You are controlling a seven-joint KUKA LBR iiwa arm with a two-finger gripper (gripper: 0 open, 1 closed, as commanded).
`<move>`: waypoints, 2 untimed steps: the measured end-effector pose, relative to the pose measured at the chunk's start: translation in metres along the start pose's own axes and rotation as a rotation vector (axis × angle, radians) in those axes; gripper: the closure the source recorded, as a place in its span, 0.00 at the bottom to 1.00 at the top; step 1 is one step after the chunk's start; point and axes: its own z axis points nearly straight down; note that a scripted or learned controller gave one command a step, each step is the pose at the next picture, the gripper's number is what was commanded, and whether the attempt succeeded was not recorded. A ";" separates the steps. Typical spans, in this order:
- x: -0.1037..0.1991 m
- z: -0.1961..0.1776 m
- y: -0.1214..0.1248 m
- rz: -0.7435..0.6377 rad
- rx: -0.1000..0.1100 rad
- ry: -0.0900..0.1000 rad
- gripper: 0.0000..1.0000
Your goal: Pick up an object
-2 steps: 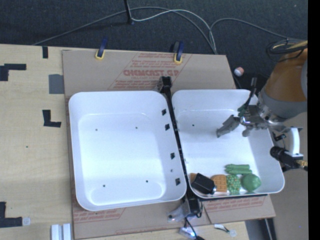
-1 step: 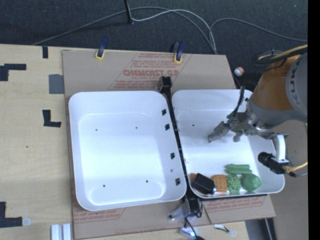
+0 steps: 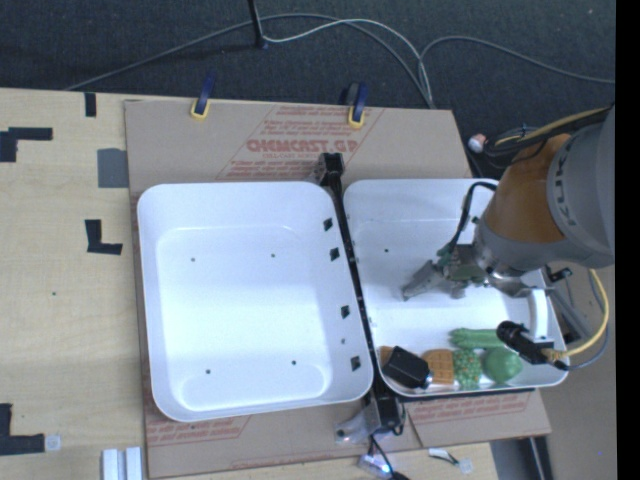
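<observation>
In the right bin (image 3: 420, 203), my gripper (image 3: 422, 282) hangs low over the white floor near the middle, pointing left. Nothing shows in it. Along that bin's front wall lie several small things: a black block (image 3: 405, 368), an orange piece (image 3: 438, 368), a green bumpy piece (image 3: 467, 367), a green rounded piece (image 3: 502, 365) and a long green piece (image 3: 477, 338). These lie below and to the right of the gripper, apart from it.
The left bin (image 3: 240, 298) sits beside the right one, with a black divider clip strip (image 3: 345, 278) between them. Both rest on cardboard (image 3: 290, 143) on the bench. The grey arm with its orange band (image 3: 525, 208) covers the right bin's right side.
</observation>
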 end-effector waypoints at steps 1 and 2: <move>0.000 -0.012 0.001 0.000 -0.004 -0.001 1.00; -0.007 -0.067 -0.005 0.001 -0.009 -0.002 1.00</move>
